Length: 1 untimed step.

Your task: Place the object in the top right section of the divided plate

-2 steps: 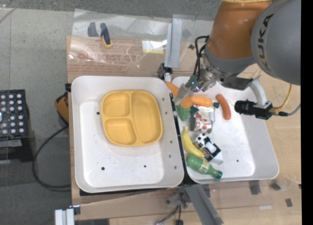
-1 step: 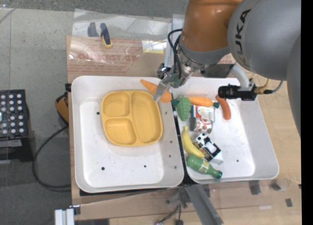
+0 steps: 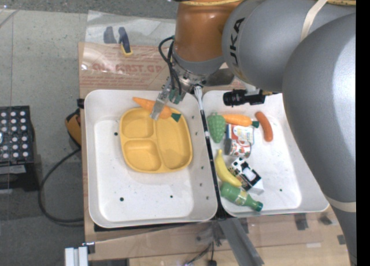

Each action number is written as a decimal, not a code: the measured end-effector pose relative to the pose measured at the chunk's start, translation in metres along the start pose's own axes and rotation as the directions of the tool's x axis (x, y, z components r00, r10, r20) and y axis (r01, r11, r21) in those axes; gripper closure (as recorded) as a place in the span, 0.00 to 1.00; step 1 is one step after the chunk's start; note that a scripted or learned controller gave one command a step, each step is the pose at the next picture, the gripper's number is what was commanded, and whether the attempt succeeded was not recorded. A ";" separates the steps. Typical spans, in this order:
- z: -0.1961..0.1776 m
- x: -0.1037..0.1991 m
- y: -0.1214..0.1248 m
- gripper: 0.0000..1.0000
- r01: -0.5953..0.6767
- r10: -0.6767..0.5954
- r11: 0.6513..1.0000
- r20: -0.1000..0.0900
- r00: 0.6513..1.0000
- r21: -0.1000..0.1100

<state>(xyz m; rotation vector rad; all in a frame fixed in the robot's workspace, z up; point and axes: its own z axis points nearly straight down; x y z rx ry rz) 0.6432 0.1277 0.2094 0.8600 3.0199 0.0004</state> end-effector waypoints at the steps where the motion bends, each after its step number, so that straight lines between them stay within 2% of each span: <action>1: 0.000 0.000 0.000 0.00 0.000 0.000 1.000 0.000 1.000 -0.001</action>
